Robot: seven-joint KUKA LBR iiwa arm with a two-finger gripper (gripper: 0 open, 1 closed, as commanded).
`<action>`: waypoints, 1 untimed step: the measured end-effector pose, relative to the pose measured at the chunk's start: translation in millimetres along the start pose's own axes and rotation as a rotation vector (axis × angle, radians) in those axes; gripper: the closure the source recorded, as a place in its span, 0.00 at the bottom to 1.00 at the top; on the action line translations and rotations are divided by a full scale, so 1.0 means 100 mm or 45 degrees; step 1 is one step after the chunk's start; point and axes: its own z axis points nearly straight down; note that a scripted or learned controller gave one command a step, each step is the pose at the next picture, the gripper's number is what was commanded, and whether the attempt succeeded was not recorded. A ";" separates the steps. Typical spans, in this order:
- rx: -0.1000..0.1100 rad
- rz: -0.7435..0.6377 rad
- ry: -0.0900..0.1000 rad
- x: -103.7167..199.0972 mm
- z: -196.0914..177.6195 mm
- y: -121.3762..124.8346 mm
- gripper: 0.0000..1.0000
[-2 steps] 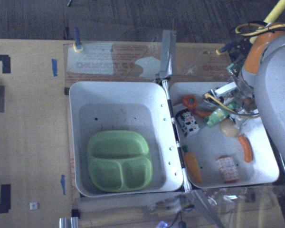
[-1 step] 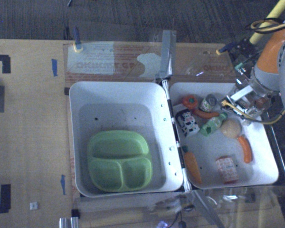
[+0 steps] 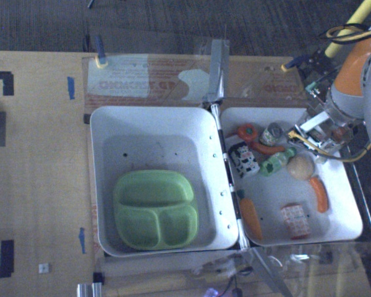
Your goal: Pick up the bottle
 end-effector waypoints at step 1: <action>-0.005 0.055 0.014 -0.16 0.28 -0.04 0.00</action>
